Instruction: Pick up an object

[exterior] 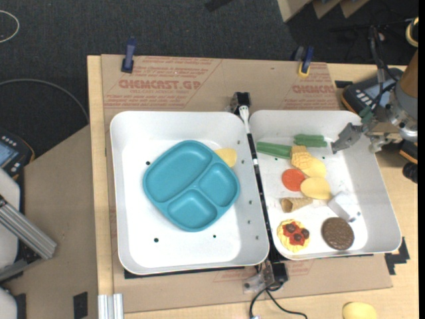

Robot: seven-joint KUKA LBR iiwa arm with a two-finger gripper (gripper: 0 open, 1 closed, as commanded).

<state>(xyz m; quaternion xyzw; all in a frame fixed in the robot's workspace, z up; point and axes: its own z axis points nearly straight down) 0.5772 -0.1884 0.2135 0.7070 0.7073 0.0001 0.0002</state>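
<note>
Nearest sit a pizza slice [294, 234] and brown cookie [338, 233] in the right bin [382, 185]. Far-right, the gripper [348, 138] hangs empty — claw width I cannot tell. Crowded toys — a descent could nudge neighbours, not grasp.

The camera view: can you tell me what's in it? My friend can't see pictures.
A robot gripper hangs over the right bin, full of toy food, including a tomato and cookie. The left bin holds a blue divided plate.
</note>
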